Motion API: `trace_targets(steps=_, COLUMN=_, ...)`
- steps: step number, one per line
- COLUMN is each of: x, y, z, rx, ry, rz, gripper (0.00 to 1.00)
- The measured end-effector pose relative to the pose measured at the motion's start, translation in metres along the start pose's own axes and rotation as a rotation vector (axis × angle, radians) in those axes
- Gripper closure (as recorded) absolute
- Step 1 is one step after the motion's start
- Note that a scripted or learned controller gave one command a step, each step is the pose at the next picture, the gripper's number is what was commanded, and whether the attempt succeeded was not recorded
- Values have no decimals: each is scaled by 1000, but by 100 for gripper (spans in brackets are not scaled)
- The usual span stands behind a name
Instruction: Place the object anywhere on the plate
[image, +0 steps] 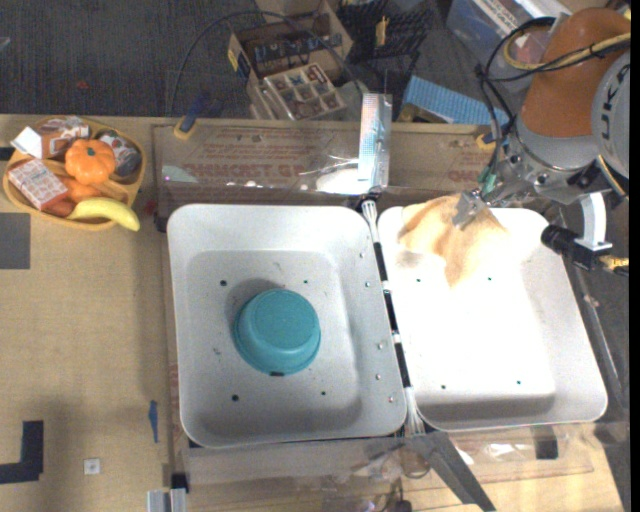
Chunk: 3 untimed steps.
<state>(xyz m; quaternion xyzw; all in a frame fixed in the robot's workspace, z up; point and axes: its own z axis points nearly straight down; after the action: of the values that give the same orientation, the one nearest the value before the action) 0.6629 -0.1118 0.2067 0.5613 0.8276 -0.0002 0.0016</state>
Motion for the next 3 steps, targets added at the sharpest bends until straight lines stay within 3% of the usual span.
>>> trace_targets(steps=1, x=-1, y=1, z=-19, rx=-2, ry=-1, rz=-1, gripper=100)
trace_targets(steps=3, x=89, y=26, z=-10, rx=-3, ry=1, rz=-797, gripper=100)
